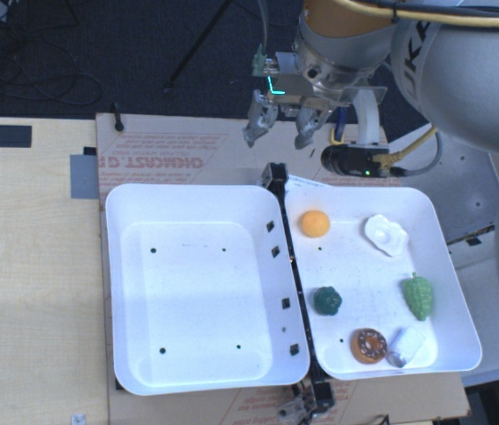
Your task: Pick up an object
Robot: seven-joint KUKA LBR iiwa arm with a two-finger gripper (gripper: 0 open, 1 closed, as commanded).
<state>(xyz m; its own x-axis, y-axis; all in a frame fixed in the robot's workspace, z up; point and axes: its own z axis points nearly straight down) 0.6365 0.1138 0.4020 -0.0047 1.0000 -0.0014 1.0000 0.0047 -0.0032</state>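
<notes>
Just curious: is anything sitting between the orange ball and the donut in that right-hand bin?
Yes. In the camera view, a dark green lump lies between the orange ball and the donut.

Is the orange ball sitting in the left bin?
No, the orange ball lies in the right bin, near its upper left corner beside the divider between the two bins.

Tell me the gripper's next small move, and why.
Probably bring the gripper toward the camera and down over the orange ball. Its fingers are open with nothing between them, and it hangs above the cardboard beyond the right bin. The ball is the nearest object and sits apart from the rest.
</notes>
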